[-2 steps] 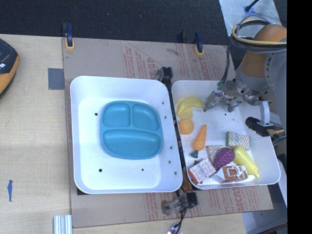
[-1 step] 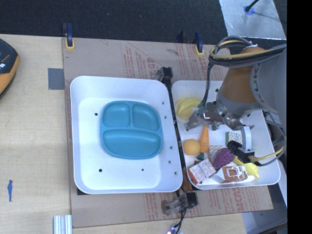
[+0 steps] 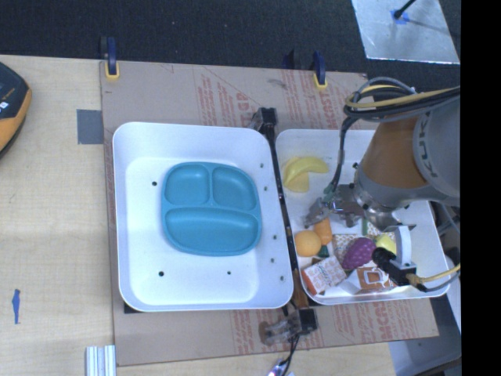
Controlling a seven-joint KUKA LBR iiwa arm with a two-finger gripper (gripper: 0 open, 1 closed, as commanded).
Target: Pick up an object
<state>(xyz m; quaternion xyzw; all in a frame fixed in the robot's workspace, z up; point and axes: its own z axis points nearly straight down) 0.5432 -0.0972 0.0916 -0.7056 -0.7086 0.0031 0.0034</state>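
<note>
Grey and orange, the arm reaches from the right into the right-hand bin [image 3: 293, 151], its gripper [image 3: 338, 207] low at centre right of the frame. Just below it lie an orange fruit [image 3: 308, 244], a purple object [image 3: 359, 251] and small cartons [image 3: 324, 273]; a yellow piece [image 3: 303, 171] sits above. A blue divided plate [image 3: 210, 208] rests in the left bin [image 3: 129, 210].

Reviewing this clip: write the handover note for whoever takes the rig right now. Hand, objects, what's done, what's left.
Hand: low inside the right bin, over the pile of objects; whether it is open or shut cannot be told, and nothing shows as held.
Objects: all in the right bin. Yellow banana-like piece at the far left; orange fruit, purple grape-like piece and small printed packets crowded along the near edge.
Left bin: holds a blue divided plate.
Done: arm is down at the pile.
Left: secure one object and lift it.
</note>
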